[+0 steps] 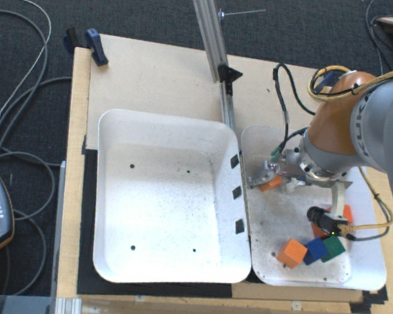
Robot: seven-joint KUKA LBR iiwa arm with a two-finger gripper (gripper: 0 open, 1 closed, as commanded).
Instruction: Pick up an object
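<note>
The gripper (268, 181) is clamping a small orange piece (270, 185) (between its fingertips); three blocks (311, 251) are lying below-right of it.

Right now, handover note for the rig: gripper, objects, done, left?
Gripper: low in the right bin, by its left wall. An orange piece sits at its tip; whether it's gripped can't be told.
Objects: orange cube, blue block and green block clustered at the right bin's near edge; another orange piece behind the arm's cable.
Left bin: no objects, just dark specks.
Done: no lift confirmed.
Left: confirm the grasp, then lift.
</note>
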